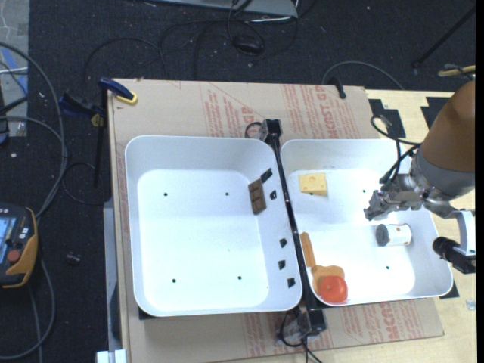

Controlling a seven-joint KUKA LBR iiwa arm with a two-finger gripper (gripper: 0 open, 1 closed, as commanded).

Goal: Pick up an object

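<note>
Over right bin (423, 282), gripper (383, 205); grip state: cannot tell. Below it, apart, 1 white cylinder (398, 234) lies with long axis left-right, dark end left. Red bench lettering unreadable.

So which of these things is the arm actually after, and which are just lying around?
For the job, any could be picked:
cheese wedge
white cylinder
tomato
orange spatula
chocolate bar
tool, above the right bin

Just lying about:
clamp
cables
handheld controller

Even overhead light, white bins (204, 157) bright with mild glare, soft shadows, slightly grainy.
</note>
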